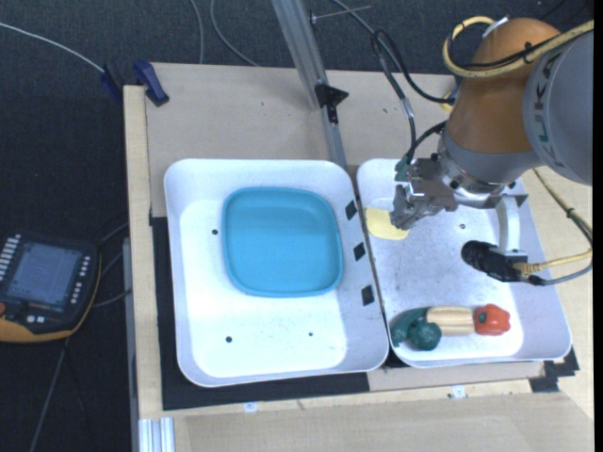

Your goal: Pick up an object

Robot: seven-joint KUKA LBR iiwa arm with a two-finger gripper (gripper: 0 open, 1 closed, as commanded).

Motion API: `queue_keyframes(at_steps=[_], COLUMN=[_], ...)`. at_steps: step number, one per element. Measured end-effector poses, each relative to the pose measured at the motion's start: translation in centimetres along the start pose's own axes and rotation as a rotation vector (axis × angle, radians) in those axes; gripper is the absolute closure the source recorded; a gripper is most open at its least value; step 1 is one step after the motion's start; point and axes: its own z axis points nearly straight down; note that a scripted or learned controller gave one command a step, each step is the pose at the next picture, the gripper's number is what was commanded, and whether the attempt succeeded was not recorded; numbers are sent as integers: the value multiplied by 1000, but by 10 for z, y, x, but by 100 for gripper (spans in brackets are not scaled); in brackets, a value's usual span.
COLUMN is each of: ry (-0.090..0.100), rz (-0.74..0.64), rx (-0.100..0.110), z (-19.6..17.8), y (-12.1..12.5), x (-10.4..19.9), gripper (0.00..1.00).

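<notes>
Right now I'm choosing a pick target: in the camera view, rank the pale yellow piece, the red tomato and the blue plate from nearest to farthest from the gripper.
1. Pale yellow piece: right beside the gripper, in the right bin's upper left.
2. Red tomato: right bin's lower right.
3. Blue plate: in the left bin. By its near rim it rivals the tomato; by centre it is farthest.

yellow piece (382, 223) | flat | right bin's (546, 299) far-left corner | beside hand (407, 213)

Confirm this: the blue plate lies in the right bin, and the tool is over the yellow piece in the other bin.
Wrong bin. The camera view shows the blue plate in the left bin; the tool is over the yellow piece in the right bin.
</notes>
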Motion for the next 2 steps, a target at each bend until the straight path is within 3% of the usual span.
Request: queue_keyframes(at_steps=[2], ry=[0], rz=[1], rx=[0], z=[1], y=[13], x=[105], gripper=[100])
